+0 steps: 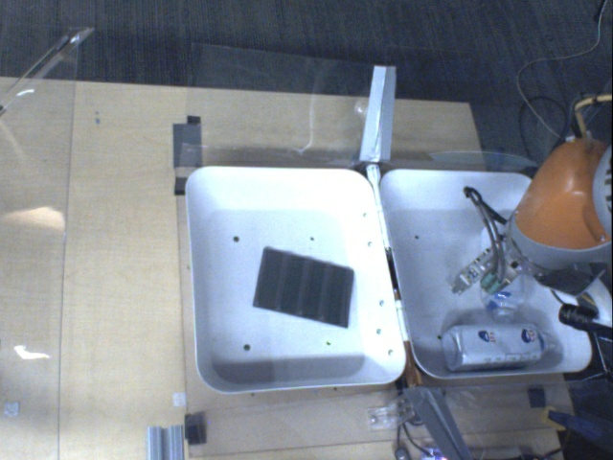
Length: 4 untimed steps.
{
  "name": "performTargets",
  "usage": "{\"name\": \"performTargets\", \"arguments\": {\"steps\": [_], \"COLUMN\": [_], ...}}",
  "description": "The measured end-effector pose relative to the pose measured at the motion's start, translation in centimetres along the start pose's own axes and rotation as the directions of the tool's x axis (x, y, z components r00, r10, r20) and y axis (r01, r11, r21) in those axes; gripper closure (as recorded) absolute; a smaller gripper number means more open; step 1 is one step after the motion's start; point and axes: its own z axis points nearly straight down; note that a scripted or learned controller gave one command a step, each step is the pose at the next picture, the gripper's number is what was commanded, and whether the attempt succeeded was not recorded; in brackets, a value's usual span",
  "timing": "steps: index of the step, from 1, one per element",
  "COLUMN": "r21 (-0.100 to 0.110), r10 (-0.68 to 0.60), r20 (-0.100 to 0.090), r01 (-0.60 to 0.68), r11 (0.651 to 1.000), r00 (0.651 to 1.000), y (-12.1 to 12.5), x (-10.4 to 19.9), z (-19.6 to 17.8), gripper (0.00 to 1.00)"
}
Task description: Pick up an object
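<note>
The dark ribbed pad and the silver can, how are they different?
The dark ribbed pad is flat, rectangular and near black; the silver can is rounded, pale and shiny. The pad lies mid-floor in the left bin, slightly skewed; the can lies on its side by the right bin's near wall. Both lie apart from other objects.

Two bins side by side on bench (115, 257). Left bin (215, 257) holds a flat ribbed pad (304, 287) near its middle. Right bin (421, 218) holds a can (493, 346) lying on its side along the near wall; arm (565, 209) reaches in from right, gripper (490, 274) just behind can.
</note>
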Motion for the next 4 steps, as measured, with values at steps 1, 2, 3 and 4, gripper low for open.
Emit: {"name": "performTargets", "arguments": {"steps": [1,2,3,4], "r21": [0.000,0.002,0.014,0.002], "r10": [0.000,0.162,0.360,0.304], "r20": [0.000,-0.013,0.000,0.006], "r01": [0.000,-0.162,-0.360,-0.304], "r11": [1.000,0.987,0.933,0.953], "r00": [1.000,0.987,0.933,0.953], "y": [0.0,2.4,-0.7,-5.3], "x": [0.0,-7.4,-7.2,-3.7], "z": [0.0,1.5,-5.8,-0.5], "gripper": [0.00,0.00,0.00,0.00]}}
